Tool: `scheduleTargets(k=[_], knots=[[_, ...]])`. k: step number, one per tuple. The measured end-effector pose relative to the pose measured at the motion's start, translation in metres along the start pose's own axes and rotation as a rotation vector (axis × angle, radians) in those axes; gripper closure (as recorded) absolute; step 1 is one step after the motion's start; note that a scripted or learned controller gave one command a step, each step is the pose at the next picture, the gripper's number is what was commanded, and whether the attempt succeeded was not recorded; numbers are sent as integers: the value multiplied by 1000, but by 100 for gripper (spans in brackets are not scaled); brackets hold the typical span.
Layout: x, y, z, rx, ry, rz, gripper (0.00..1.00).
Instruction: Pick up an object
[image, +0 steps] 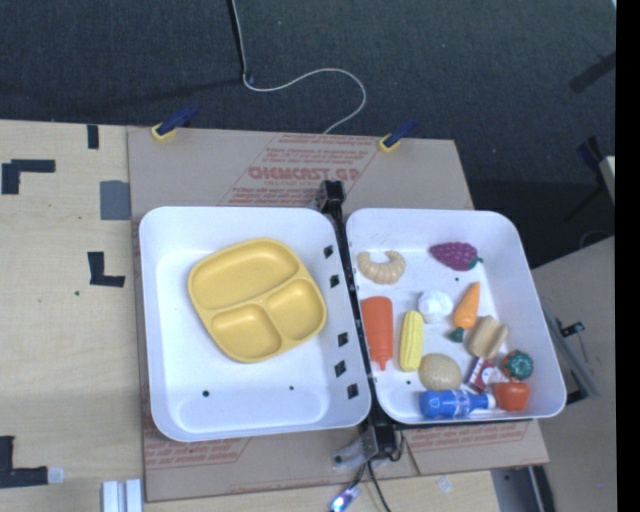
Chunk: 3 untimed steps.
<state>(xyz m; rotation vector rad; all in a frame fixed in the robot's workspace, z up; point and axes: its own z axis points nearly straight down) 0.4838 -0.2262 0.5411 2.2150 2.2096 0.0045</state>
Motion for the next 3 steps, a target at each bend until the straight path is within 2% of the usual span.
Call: scheduleTargets(k=[1, 3], knots=[[2, 1, -5, 9, 3, -2, 100], [3, 0, 36, 12, 6, -2, 100]])
